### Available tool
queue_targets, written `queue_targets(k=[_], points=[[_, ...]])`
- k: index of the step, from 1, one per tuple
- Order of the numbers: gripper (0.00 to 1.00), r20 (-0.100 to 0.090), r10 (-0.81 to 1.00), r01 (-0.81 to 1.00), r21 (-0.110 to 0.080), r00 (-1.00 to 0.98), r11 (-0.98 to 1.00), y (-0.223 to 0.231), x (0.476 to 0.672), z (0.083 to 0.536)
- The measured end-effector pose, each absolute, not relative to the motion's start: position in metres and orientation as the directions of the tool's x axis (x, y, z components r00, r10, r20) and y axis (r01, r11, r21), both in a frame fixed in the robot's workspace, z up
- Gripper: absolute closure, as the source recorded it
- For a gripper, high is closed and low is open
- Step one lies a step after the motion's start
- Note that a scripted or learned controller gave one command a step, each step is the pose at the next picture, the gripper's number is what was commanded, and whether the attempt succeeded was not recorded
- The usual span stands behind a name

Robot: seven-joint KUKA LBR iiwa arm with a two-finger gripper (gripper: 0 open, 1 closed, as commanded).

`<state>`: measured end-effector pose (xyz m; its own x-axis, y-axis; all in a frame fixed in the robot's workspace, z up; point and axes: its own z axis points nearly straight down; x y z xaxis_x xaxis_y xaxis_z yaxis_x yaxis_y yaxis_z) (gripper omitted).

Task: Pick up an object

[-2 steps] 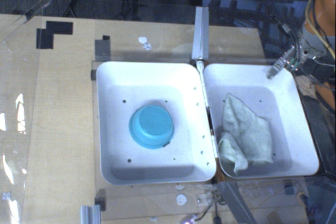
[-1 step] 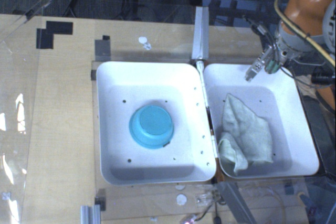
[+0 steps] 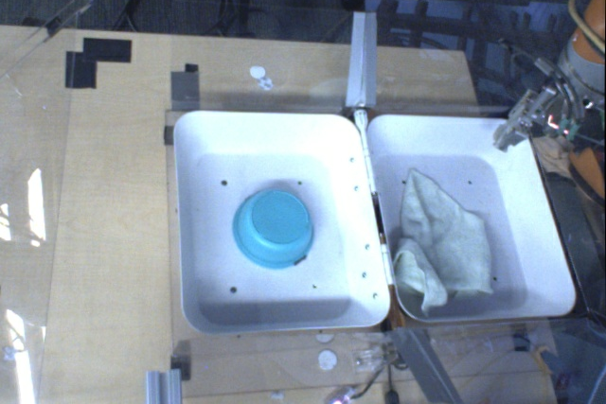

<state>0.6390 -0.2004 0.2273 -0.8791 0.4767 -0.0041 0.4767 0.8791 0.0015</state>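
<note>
Wooden bench (image 3: 114, 203) bears two white bins (image 3: 189, 232) (side by side)

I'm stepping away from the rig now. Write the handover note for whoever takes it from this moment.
Tool: at the far right corner of the right bin, above the rim, nothing seen in it; whether it is open or shut cannot be told.
Things: blue bowl, upside down, in the middle of the left bin. Crumpled pale cloth in the right bin, against its left wall.
Done: nothing picked up yet.
Left: bring the tool down on one item, grip it and lift. The cloth lies nearer.
</note>
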Motion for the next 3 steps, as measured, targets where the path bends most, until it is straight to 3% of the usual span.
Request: queue_targets(k=[1,2,3], points=[[1.0,-0.005,0.267,0.267,0.002,-0.964,0.964,-0.204,0.655,0.199],[1.0,-0.007,0.357,0.357,0.002,-0.934,0.934,-0.205,0.652,0.311],[1.0,-0.002,0.36,0.36,0.002,-0.933,0.933,-0.165,0.645,0.213]])
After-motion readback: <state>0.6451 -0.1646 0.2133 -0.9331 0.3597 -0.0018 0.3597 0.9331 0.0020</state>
